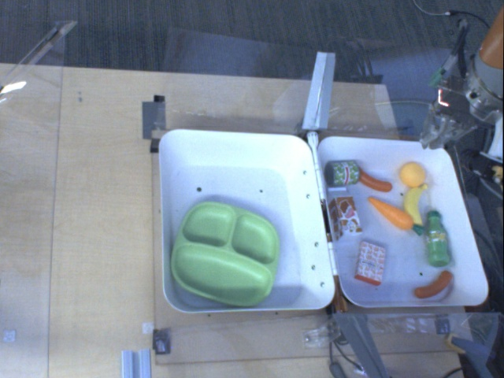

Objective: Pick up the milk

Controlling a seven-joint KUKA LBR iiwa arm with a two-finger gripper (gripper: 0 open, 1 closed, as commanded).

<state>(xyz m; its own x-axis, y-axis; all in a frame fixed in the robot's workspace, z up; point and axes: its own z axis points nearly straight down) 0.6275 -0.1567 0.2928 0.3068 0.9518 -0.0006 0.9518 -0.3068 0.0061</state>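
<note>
- Looking from the near edge of the wooden counter [79,211]: two shallow white bins sit side by side, left bin [236,152] and right bin [465,211], a metal post [319,93] rising between them at the far side.
- Left bin: a green divided tray [227,252] lies in its near half, toward the left wall.
- Right bin, nearest row: a brown sausage [434,284] by the near right corner; a small red-patterned carton [370,261] to its left.
- Middle: a green bottle [436,240] by the right wall; an orange carrot [390,213]; the milk [345,216], a brown-and-white carton, lying flat just beside the bin's left wall.
- Farther: a banana [413,199], a yellow lemon [411,173], a red sausage [375,183] and a green can [342,172] on its side.
- Farthest: the hand [438,132] hangs over the right bin's far right corner, well apart from the milk. Cannot tell whether it is apart or together; nothing seen in it.
</note>
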